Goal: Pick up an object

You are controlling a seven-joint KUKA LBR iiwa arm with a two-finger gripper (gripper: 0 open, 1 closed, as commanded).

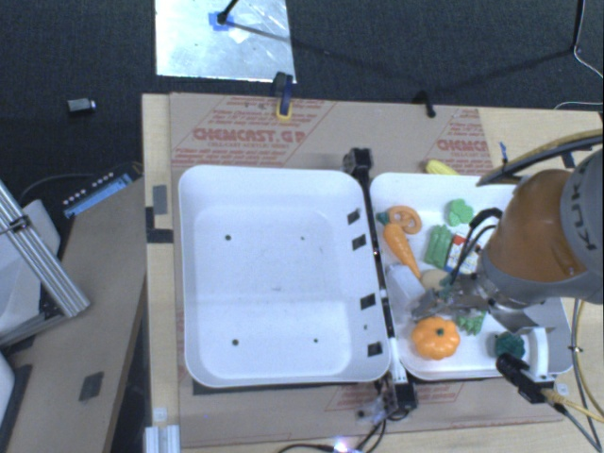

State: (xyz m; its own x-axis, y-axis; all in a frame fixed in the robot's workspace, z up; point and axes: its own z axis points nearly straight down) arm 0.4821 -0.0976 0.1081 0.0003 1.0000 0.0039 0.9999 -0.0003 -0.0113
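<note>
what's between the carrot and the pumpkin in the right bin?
In the camera view, the gripper sits between the carrot above and the pumpkin below, with some bare white bin floor beside it.

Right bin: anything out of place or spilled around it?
One thing: a yellow banana-like piece lies at the right bin back rim, apparently outside it, apart from the carrot and pumpkin inside.

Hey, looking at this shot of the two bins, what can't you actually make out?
- Claw: blurred, so open or shut is unclear; camera view.
- Right bin: its right part is covered by the arm.
- Green toys: partly behind the arm's cables, shapes unclear.
- Yellow item at the bin's top rim: too small to identify.
</note>
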